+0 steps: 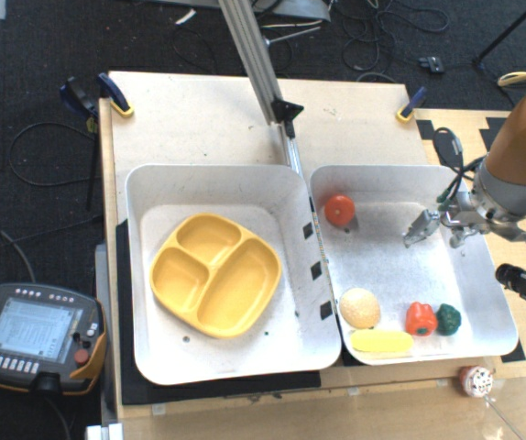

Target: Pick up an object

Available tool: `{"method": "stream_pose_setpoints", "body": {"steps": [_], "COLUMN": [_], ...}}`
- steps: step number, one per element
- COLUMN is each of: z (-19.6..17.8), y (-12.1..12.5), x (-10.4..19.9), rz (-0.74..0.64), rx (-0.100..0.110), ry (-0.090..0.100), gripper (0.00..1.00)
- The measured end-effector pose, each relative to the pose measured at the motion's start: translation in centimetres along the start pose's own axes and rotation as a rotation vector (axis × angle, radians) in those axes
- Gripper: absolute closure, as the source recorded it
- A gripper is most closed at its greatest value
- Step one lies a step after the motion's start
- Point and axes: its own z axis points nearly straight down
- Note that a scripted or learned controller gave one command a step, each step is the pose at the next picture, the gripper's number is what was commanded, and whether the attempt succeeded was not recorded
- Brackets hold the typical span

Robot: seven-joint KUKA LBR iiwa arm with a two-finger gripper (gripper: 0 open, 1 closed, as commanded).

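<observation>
The yellow banana (381, 341) lies flat with its long side going left to right, at the front edge of the right bin (483, 291), well below the tool (423, 231). That bin also holds a red tomato (340, 210) to the left of the tool, a tan ball (360, 307), a red pepper (420, 318) and a green broccoli (448, 318), while the left bin (144, 209) holds a yellow plate (214, 273) with three parts. The tool hangs over the right bin with nothing in it, and I cannot tell if it is open or closed.
</observation>
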Motion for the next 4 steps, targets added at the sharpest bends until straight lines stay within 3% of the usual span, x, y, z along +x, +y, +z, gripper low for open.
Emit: {"method": "stream_pose_setpoints", "body": {"steps": [1, 2, 3, 4], "z": [5.8, 6.2, 5.9, 6.1], "y": [4.7, 8.3, 3.3, 7.5], "x": [6.4, 8.7, 6.4, 8.5], "rz": [-0.007, 0.005, 0.006, -0.004], "rx": [0.009, 0.054, 0.013, 0.031], "ry": [0.007, 0.000, 0.004, -0.002], "gripper": [0.00, 0.00, 0.00, 0.00]}}
